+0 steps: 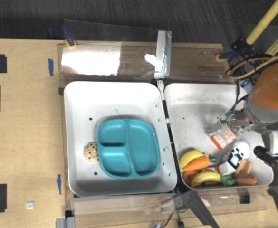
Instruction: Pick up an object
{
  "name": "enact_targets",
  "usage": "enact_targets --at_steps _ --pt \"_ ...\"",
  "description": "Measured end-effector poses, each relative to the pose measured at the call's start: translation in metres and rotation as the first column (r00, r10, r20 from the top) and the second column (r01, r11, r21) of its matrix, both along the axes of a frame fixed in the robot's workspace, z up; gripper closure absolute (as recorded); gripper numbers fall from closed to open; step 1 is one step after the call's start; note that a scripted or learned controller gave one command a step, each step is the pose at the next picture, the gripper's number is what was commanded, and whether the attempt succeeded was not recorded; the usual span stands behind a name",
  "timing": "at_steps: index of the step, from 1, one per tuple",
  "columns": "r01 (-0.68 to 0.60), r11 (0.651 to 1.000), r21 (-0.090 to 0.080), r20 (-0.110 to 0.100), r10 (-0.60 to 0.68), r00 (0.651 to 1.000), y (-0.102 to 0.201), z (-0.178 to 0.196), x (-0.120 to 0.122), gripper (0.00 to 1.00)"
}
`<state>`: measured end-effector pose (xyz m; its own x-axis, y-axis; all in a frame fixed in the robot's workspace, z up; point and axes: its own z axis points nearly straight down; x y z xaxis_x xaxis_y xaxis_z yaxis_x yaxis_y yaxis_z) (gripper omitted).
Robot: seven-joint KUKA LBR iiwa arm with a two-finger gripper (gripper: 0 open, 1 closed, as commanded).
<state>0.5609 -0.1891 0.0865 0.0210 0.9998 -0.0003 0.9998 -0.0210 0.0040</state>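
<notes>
right bin [191,96], toy food pile: target lies below and left of the gripper [231,119].

gripper over the bin's right half, its state cannot be told; carrot [196,163] runs left to right between two bananas [190,156] at the bin's lower left. left bin [77,127] holds a teal divided tray [128,147] with a cookie [91,151] touching its left edge.
</notes>
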Motion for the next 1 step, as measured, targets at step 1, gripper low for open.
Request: enact_targets --at_steps 1 --pt "0.002 1.000 -0.003 0.008 -0.002 1.000 -0.0009 0.0124 0.0023 1.00"
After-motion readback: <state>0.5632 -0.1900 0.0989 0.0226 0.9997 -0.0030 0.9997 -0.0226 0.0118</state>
